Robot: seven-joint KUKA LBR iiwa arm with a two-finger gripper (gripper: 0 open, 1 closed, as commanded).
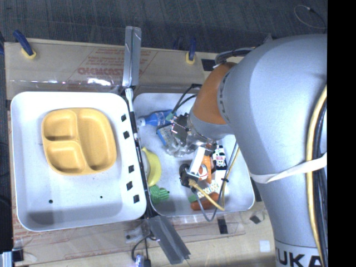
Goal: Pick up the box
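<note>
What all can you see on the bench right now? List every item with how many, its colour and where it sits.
left bin: 1, white, left half of the bench
right bin: 1, white, beside the left bin, under the arm
divided plate: 1, yellow, in the left bin
bottle: 1, clear with blue, back left corner of the right bin
banana: 1, yellow, along the right bin's left wall
green thing: 1, green, front left of the right bin, too small to identify
box: 1, orange, middle of the right bin, partly hidden
clamps: 2, blue, bench's back edge
arm: 1, grey with orange band, from the right
gripper: 1, low over the right bin
</note>
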